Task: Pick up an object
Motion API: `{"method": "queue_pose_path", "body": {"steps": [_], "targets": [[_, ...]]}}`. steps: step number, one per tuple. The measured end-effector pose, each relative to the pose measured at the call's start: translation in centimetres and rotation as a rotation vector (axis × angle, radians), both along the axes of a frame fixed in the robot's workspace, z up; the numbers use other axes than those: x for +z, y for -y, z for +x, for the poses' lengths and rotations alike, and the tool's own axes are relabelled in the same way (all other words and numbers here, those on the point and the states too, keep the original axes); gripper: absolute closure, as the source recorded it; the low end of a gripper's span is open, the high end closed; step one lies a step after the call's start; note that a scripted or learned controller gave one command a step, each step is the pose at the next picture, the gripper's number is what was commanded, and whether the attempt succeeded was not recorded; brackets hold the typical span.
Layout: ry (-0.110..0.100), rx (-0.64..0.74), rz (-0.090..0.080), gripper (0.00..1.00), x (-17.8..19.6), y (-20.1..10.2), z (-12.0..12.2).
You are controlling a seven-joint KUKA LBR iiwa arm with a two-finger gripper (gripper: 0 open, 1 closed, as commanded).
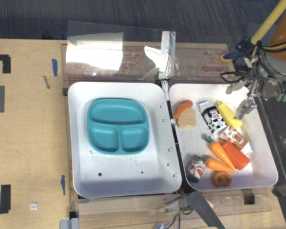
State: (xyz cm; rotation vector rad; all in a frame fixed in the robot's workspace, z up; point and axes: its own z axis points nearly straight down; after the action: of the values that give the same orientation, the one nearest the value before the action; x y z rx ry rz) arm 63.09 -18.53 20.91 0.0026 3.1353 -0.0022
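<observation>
Place: a robotics lab or test bench.
Surface: a plywood bench marked with black tape corners and blue tape bits.
Setup: two shallow white bins side by side, clear plastic sheeting behind them.
Props: toy food and a teal divided tray.
Floor: dark grey carpet.

1. One camera hangs fixed above my bench, looking down at a slant.
2. It takes in both white bins, left and right.
3. My arm enters from the right.
</observation>
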Motion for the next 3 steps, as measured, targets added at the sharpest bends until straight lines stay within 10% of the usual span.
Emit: {"method": "queue_pose_path", "body": {"steps": [1, 2, 3], "targets": [[0.027, -0.039, -0.006, 0.0, -9.1, -1.0, 2.1], [0.043, -0.043, -0.007, 0.0, -10.1, 1.1, -3.9], [0.005, -0.05, 0.004, 0.0, -12.0, -5.7, -4.5]]}}
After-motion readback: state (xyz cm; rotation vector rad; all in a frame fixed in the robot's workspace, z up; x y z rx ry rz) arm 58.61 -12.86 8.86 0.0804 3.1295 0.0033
